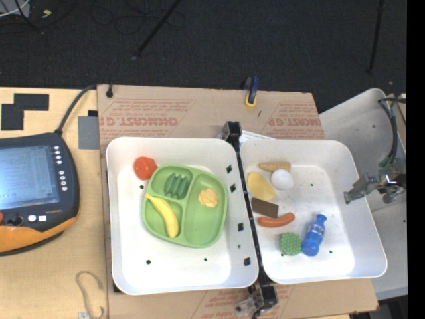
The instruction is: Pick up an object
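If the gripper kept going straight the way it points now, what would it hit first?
It looks aimed leftward, so the gripper would probably first meet the right-hand shallow white bin at its right rim; depth is unclear here.

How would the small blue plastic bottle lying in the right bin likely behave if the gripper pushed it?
The small blue plastic bottle lies on its side, so it would probably roll. It looks light and may skid on the smooth white bin. It could bump the green bumpy ball beside it.

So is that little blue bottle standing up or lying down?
Lying down: the blue bottle rests on its side on the right bin's floor, cap pointing up-right.
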Tool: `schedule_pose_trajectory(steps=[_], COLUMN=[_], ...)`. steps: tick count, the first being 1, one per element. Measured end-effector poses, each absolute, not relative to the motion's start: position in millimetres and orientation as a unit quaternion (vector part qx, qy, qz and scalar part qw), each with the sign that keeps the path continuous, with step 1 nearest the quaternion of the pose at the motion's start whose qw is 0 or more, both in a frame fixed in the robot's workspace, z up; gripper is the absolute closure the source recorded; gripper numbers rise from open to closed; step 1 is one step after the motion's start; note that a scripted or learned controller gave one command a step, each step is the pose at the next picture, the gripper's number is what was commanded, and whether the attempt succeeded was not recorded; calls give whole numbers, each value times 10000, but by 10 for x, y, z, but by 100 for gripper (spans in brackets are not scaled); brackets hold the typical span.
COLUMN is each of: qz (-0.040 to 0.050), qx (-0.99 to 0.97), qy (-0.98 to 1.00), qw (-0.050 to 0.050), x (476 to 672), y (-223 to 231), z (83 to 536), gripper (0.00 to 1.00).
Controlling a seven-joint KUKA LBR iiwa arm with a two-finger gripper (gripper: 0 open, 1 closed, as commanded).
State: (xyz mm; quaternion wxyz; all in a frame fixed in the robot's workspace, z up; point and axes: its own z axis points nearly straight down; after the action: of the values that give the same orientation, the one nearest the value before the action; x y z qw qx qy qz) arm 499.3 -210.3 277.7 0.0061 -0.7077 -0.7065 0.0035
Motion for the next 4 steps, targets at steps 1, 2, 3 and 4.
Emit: schedule_pose_trajectory(steps=[1,2,3,4], qz=[5,17,14,14], qx=[-7070,-7063,-7066,-7066], qy=[-7073,-7079,-7076,-7076], qw=[14,40,32,39], x=[5010,4971,5029,5087], y=[-2103,-2044,-2107,-2092], z=[2838,2209,1688,1068], gripper=[0,0,0,0])
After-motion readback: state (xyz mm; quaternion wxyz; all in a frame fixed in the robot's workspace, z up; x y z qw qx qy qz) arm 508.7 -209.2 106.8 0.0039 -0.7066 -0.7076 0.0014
